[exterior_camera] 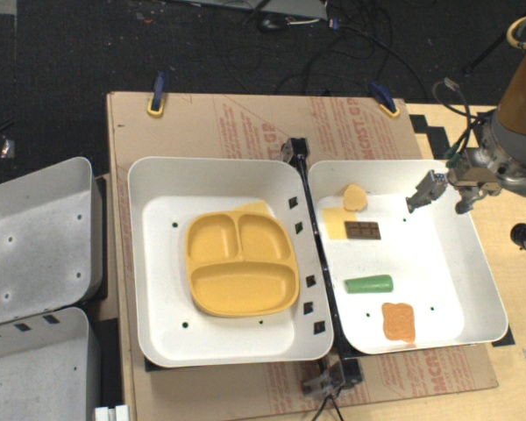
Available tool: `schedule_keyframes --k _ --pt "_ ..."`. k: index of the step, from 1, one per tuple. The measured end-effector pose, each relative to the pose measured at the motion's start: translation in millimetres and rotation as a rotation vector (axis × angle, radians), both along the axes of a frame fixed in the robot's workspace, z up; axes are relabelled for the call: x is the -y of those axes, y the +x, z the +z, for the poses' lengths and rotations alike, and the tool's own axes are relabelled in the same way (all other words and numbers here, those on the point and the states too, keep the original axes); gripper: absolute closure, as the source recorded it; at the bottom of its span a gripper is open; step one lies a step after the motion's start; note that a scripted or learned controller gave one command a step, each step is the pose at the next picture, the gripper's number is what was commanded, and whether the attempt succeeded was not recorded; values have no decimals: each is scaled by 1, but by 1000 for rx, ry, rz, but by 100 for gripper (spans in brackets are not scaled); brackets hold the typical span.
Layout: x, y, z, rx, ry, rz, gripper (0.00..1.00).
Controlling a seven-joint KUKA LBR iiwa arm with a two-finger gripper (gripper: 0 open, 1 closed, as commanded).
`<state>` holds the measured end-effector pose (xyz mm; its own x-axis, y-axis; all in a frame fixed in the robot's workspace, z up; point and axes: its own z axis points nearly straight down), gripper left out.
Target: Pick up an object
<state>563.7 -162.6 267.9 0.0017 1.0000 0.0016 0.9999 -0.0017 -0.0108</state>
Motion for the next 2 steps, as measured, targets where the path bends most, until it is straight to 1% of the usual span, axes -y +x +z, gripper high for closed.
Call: schedule_keyframes --k 1,2 --pt "0 2 6 11 -2 3 0" --pt "9 -3 -50 5 -1 -1 0"
